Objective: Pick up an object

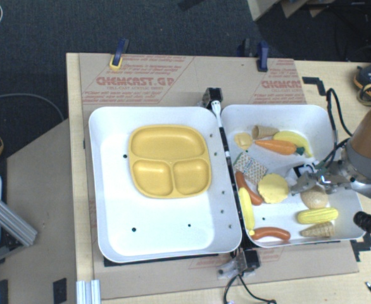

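The right bin (280, 111) holds several toy foods. An orange carrot (275, 147) and an ice cream cone (264, 132) lie at the back. A yellow round piece (274, 188) sits mid-bin, and a beige potato-like lump (314, 199) lies just right of it. In front are a corn cob (316, 216), a red sausage (271, 234) and a long yellow banana (245, 209). My gripper (307, 181) reaches in from the right, low over the bin, just above the beige lump and beside the yellow round piece. I see nothing clearly held in it.
The left bin (109, 189) holds a yellow divided plate (169, 160). A black divider clamp (213, 97) sits between the bins at the back. Cables run along the right bin's right rim (333, 116). Blue and yellow clamps (262, 56) pin the cardboard at the rear.
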Tool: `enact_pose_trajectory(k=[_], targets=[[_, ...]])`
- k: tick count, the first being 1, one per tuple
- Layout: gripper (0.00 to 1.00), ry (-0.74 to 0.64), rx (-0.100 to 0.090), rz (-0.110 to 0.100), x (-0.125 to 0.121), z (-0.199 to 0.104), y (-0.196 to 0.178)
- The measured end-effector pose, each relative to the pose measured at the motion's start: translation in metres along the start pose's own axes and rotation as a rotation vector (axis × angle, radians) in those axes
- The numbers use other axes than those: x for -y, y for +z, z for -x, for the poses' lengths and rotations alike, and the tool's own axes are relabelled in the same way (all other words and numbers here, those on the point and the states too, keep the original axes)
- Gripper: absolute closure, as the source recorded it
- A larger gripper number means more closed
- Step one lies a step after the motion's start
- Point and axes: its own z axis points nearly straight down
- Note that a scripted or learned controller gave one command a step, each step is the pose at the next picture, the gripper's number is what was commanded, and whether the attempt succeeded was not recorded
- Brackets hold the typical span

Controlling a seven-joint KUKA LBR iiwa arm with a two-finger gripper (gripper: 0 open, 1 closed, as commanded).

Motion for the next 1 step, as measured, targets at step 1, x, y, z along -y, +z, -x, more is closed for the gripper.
enact_pose_trajectory(k=[1], targets=[[0.0,0.002,0.01,0.013,-0.0023,0.0023,0.0244]])
